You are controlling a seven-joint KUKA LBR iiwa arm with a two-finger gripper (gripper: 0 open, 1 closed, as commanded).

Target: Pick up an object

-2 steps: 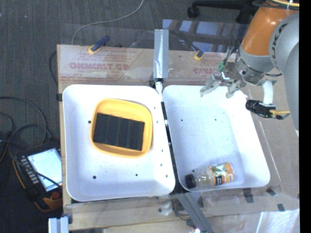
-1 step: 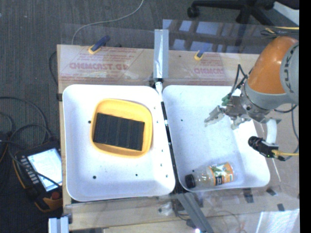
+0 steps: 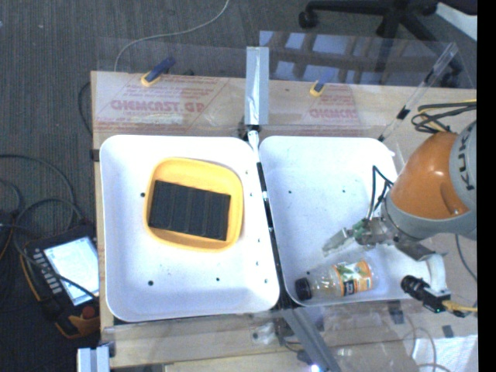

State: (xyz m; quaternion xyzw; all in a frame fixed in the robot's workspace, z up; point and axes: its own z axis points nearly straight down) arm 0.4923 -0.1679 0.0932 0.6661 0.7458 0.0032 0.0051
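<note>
We look down at a slant on a pale wooden bench (image 3: 178,103) that carries two shallow white bins side by side. The grey robot arm with an orange band (image 3: 425,178) comes in from the right edge, where most of it is cut off. It bends down over the right-hand white bin (image 3: 310,173), and its wrist covers that bin's far right side. The gripper (image 3: 339,241) points left and a little downward, low over the bin floor. It is pale and blurred against the white plastic, so we cannot tell whether it is apart or together, and we see nothing clamped in it. Just below it in our view lies a small clear plastic bottle (image 3: 339,279) with a dark cap and an orange-and-green label. It rests on its side along the near wall of the right-hand bin, with the cap towards the divider between the bins. The bottle and the gripper appear near each other but apart, though we cannot judge the height between them from this angle. In the left-hand white bin (image 3: 124,285) sits a shallow yellow dish with rounded corners (image 3: 167,173), roughly in the middle. A flat black ribbed rectangular slab (image 3: 190,211) lies in the dish and hides most of its floor. We cannot make out what the slab is made of.
</note>
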